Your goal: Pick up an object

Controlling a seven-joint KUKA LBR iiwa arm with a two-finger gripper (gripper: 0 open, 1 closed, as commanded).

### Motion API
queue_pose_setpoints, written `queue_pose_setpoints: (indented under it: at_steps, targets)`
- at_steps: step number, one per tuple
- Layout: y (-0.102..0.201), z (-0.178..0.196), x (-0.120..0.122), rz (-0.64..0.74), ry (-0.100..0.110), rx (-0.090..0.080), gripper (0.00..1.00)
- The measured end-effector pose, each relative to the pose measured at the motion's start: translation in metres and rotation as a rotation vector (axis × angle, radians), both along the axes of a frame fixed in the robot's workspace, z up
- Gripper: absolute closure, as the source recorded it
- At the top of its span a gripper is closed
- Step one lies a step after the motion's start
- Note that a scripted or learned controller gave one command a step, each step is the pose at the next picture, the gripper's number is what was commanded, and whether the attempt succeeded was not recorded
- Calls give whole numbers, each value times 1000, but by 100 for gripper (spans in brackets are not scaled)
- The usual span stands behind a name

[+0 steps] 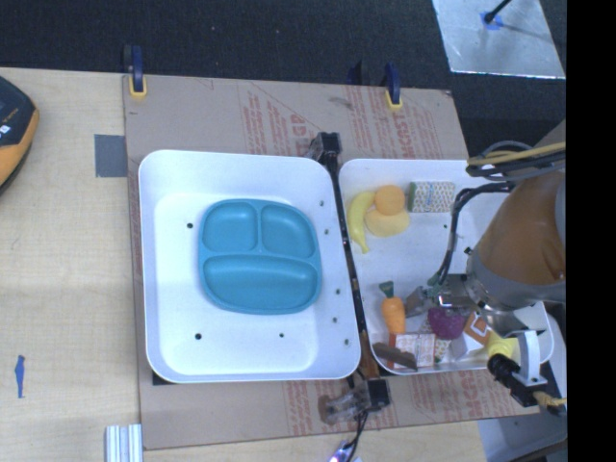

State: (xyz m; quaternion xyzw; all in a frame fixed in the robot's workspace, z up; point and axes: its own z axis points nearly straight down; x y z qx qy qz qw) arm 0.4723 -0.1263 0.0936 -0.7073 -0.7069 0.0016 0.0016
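Note:
The right bin [414, 253] holds several small items. A yellow banana [358, 221] lies at its far left beside an orange ball [389, 200] and a pale yellow piece [387, 225]. Near the front are a carrot [394, 314], a purple round object [446, 321] and a flat printed pack [416, 346]. My gripper [438, 299] hangs low over the front of this bin, just above and touching or nearly touching the purple object. The arm's orange band [525, 234] hides the bin's right side.
The left bin [154, 258] carries a blue divided plate [260, 256]. A small printed packet [433, 196] lies at the back of the right bin. Clamps [392, 85] hold the cardboard sheet under both bins. A yellow and black device [14, 128] sits at the bench's far left.

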Motion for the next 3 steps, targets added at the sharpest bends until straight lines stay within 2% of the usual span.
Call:
queue_pose_setpoints:
  at_steps: [1,2,3]
  targets:
    - [28,130,49,9,-17,-1,0]
    - [8,-9,52,4,7,1,0]
    - [19,-2,71,7,-3,0,0]
